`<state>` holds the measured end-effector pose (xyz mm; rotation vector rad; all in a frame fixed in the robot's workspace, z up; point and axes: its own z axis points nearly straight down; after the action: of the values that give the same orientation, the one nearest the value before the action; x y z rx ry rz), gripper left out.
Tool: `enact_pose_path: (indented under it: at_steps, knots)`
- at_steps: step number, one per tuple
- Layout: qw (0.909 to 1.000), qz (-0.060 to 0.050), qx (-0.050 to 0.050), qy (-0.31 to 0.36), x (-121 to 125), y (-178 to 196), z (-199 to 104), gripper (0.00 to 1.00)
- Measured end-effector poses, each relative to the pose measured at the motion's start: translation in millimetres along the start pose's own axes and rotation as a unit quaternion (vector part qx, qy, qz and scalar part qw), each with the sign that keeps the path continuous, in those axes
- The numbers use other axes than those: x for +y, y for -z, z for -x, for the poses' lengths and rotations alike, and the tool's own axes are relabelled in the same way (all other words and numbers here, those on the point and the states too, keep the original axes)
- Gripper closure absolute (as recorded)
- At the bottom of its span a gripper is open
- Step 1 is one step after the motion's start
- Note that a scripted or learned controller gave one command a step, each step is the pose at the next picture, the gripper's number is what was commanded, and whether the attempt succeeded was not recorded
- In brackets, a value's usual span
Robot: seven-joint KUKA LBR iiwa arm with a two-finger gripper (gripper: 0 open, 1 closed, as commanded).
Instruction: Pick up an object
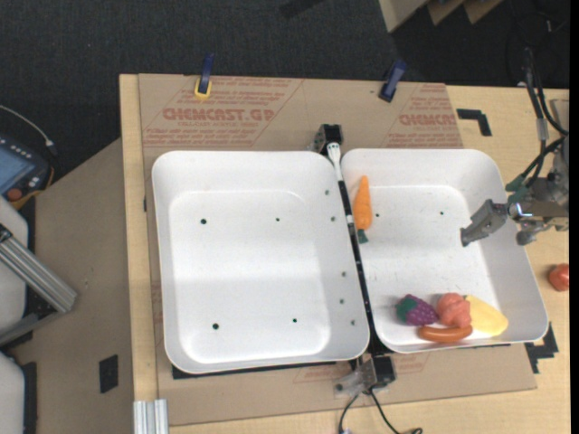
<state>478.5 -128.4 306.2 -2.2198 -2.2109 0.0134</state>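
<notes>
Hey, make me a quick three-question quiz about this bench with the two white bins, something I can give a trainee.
1. True or false: the carrot lies in the left bin.
2. Multiple choice: where do the grapes sit in the right bin? A) far corner B) near edge, beside the other toy food C) on the rim by the gripper
3. Fill in: the yellow fruit lies next to a ____-coloured sausage.

Key: 1 false, it lies in the right bin by the dividing edge. 2 B. 3 red.
</notes>
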Motion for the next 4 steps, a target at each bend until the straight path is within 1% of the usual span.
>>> enact_pose_path:
  at_steps: [1,2,3,4]
  knots:
    - [0.9999,0.014,-0.001,0.003,-1.6,235.3,-48.1,0.0]
    - [1.0,0.008,-0.002,-0.001,-2.2,229.1,24.8,0.0]
    - [1.0,0.008,-0.002,0.0,1.7,229.1,73.9,0.0]
    - [0.9999,0.012,-0.004,0.002,2.9,240.8,72.1,1.0]
